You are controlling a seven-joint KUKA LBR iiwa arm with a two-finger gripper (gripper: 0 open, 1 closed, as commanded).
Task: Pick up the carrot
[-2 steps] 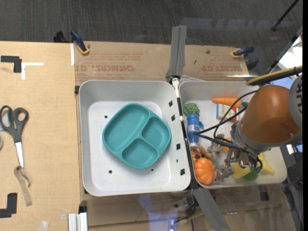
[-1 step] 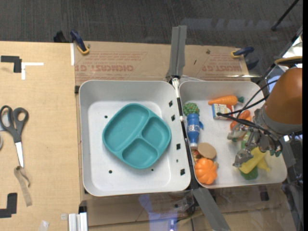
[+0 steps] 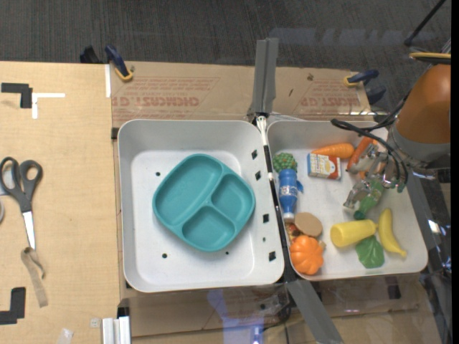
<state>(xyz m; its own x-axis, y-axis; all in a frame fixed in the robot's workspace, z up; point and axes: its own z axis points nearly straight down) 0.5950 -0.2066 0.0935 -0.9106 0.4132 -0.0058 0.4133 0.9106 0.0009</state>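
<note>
Nearest the camera, at the front of the right bin (image 3: 419, 262), a small orange pumpkin (image 3: 307, 255) sits in the front left corner, with a brown round slice (image 3: 309, 224) just behind it. To its right lie a yellow pepper-like piece (image 3: 352, 232), a green leafy piece (image 3: 371, 252) and a banana (image 3: 391, 231) near the right wall. Along the left wall of that bin a blue bottle (image 3: 288, 191) lies lengthwise, with a green bumpy vegetable (image 3: 285, 162) at its far end. Further back, a small red and white carton (image 3: 324, 165) stands just left of centre, and the carrot (image 3: 334, 150) lies on its side just behind it, touching or almost touching the carton's top edge, its tip pointing left. Reaching in from the right, the arm (image 3: 424, 113) brings its gripper (image 3: 367, 185) down to the right of the carrot and apart from it; whether its fingers are spread or pressed together cannot be told, and a green object (image 3: 366, 204) shows just below them. In the left bin (image 3: 129, 213) a teal divided plate (image 3: 204, 202) rests alone. On the bench (image 3: 64, 213) to the far left lie scissors (image 3: 22, 185).
</note>
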